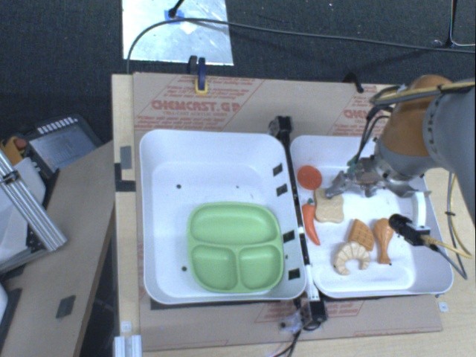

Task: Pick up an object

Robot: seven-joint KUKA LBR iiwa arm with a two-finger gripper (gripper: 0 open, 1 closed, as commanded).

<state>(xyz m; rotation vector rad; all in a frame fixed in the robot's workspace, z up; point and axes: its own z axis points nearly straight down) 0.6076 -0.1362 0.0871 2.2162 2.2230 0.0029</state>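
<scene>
**Me:** The tool (336, 187) is low in the right bin (431, 274), its tip just above the pale bread-shaped piece (329, 208) and just right of the round red slice (309, 176). From this slant I cannot tell whether it is released or clenched, and I see nothing gripped in it.

**Colleague:** So nothing is picked yet?

**Me:** That's my reading. Every piece looks to be lying on the bin floor: the bread piece, the red slice, the carrot (310, 224) against the divider, the waffle-textured wedge (361, 233), the shrimp (352, 256) and the drumstick (383, 236). I judge the approach done and the grasp and lift left to do.

**Colleague:** Which one is it going for?

**Me:** Probably the bread piece, since it is nearest the tip, but that's a guess.

**Colleague:** And the other side?

**Me:** The left bin (171, 155) holds a green divided plate (235, 245) with three compartments, nothing in them that I can see.

**Colleague:** What about the surroundings?

**Me:** Both bins sit on a brown cardboard sheet (223, 103) with red lettering, held at its far edge by a yellow clamp (200, 76). The table (120, 222) is pale wood. Beyond it the floor is dark carpet (59, 43) with a shiny metal plate (178, 21), and a cable (297, 36) runs across. At left is a grey device (59, 143) and an aluminium rail (30, 207).
</scene>
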